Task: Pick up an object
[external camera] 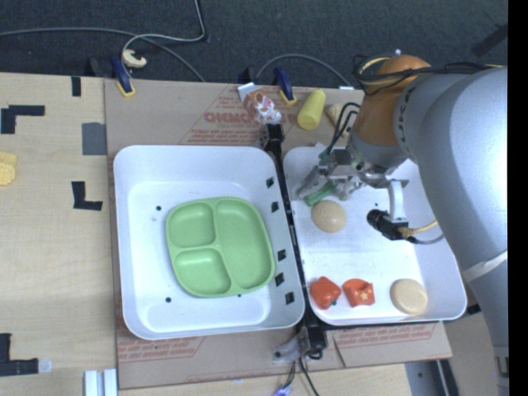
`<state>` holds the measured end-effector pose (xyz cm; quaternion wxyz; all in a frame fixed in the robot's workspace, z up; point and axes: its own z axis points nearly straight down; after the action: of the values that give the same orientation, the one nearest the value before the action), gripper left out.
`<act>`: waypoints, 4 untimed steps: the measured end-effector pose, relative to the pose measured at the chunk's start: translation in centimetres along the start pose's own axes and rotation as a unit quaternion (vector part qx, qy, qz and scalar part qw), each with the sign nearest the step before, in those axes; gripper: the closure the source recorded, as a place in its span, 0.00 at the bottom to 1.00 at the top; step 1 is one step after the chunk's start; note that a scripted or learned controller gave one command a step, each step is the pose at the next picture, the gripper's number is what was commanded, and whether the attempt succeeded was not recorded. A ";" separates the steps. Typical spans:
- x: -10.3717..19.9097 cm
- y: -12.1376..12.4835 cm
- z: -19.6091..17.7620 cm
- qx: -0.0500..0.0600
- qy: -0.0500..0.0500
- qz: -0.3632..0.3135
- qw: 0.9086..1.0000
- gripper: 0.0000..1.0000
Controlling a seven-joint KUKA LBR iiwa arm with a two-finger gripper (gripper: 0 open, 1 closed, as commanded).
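My gripper is low over the back left part of the right bin, reaching in from the right under the orange wrist band. A small green object lies right at its tip, partly covered by it. Just in front of the gripper rests a beige egg-shaped object. Along the bin's front edge lie two red pieces and a round beige piece.
The left bin holds a green divided plate. A yellow cylinder and a small packet lie on the cardboard behind the bins. The big grey arm covers the right bin's right side.
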<state>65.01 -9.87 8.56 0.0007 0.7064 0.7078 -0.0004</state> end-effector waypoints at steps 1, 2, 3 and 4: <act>0.1 1.9 0.0 -0.001 0.000 0.000 1.000 0.00; -1.2 -6.7 -0.1 0.000 0.000 0.001 1.000 0.00; 0.0 -8.2 -0.1 -0.003 -0.001 0.001 1.000 0.00; 0.3 -2.3 -1.9 0.000 0.000 0.000 1.000 0.00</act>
<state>62.73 -9.55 10.47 0.0004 0.7066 0.7076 -0.0002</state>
